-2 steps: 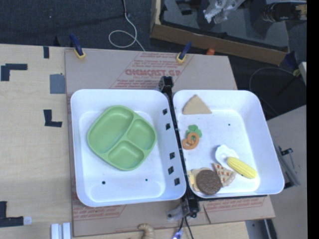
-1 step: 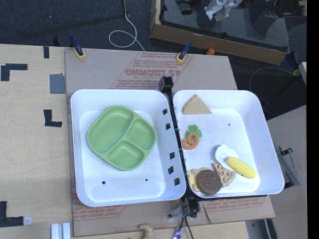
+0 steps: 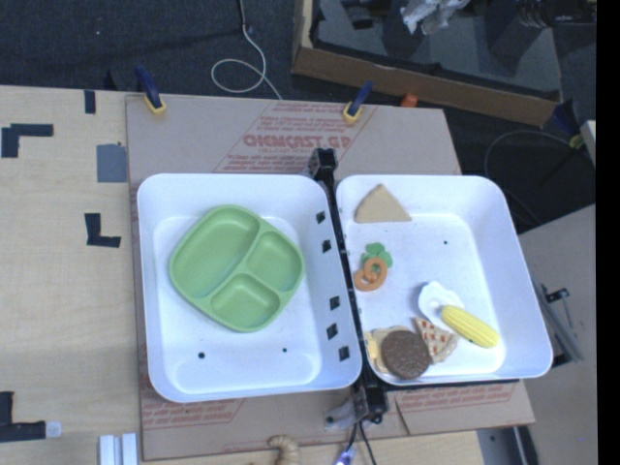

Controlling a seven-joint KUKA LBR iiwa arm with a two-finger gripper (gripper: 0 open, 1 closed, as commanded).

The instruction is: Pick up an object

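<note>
- Looking down, you see the left bin (image 3: 155, 260) holding a green divided plate (image 3: 237, 267) near its middle.
- Your right bin (image 3: 484, 197) holds a tan wedge (image 3: 381, 205) by its far edge, an orange ring (image 3: 370, 274) mid-left, and a corn cob (image 3: 469, 325), waffle piece (image 3: 436, 340) and brown cookie (image 3: 404, 354) along its near edge.

Arm (image 3: 441, 3) cut off by the top edge, its gripper indistinct. Cookie (image 3: 405, 355) overlaps a waffle slice (image 3: 438, 340). Corn (image 3: 470, 325) partly covers a white item (image 3: 434, 299) of unclear identity.
</note>
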